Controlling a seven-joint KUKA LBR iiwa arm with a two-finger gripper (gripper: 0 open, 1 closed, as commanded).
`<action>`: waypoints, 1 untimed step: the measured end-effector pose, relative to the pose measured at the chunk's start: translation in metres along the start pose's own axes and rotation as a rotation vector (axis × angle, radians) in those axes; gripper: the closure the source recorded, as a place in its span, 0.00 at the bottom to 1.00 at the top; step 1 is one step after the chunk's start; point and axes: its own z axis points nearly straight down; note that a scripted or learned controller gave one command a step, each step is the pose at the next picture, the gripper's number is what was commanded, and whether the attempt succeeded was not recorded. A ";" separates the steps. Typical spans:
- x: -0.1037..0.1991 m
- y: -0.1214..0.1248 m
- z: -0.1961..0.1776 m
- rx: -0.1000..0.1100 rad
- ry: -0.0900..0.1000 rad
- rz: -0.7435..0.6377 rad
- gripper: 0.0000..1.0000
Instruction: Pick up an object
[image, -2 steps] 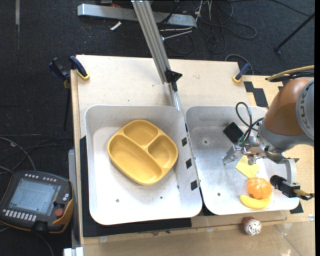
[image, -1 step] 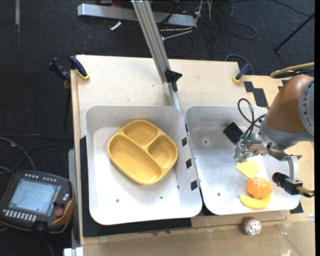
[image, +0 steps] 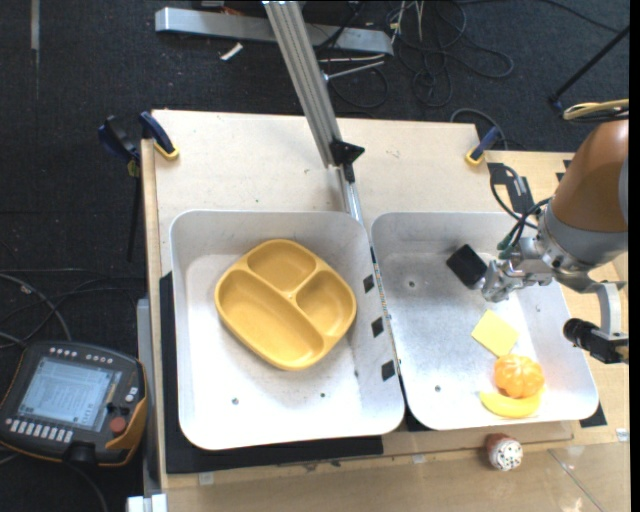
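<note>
The bench (image: 250, 160) is lying pale and flat under two shallow white bins, the left bin (image: 200, 400) and the right bin (image: 430, 390), which are sitting side by side with their inner edges touching. The grey arm (image: 590, 210) with its orange band is reaching in from the right and leaning over the far right part of the right bin. A yellow divided plate (image: 285, 302) is resting near the middle of the left bin, its three compartments facing up. The gripper (image: 497, 285) is hanging just above the right bin's floor, near a small black block (image: 466, 265) that is lying just to its left; whether the gripper is clenched or released cannot be told from this angle, and nothing is showing in its grasp. Toward the near right corner of the right bin, a pale yellow square piece (image: 495, 333) is lying just below the gripper, and an orange fruit (image: 518, 376) is sitting beside it, touching a yellow banana (image: 508, 405) that is curving along the bin's front edge. A small white die (image: 506, 453) with dark dots is resting on the bench just outside the right bin's front rim.
</note>
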 end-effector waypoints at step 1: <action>0.000 0.001 -0.026 0.002 0.000 0.000 1.00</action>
